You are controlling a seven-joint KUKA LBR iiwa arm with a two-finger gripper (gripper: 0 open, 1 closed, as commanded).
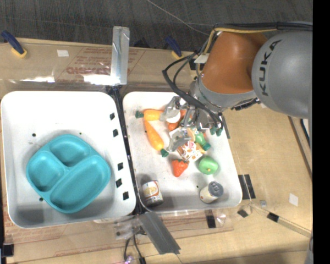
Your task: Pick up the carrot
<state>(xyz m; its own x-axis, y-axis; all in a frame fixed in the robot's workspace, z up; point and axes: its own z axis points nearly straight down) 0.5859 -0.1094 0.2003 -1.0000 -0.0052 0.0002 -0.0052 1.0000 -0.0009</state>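
Observation:
A carrot (153,136), orange-yellow with a green end, lies slanted at the left of the right bin (231,169). A second orange piece with a green stub (152,115) lies just above it. My gripper (180,126) hangs low over the bin's middle, just right of both orange pieces, among a cluster of small toys. The grey arm and its orange band (231,62) hide what lies beneath the wrist. I see nothing lifted off the bin floor.
A red strawberry (180,168), a green apple (207,164), a small can (150,192) and a round grey-topped jar (212,190) sit toward the right bin's front. A teal divided plate (69,172) lies in the left bin (11,114).

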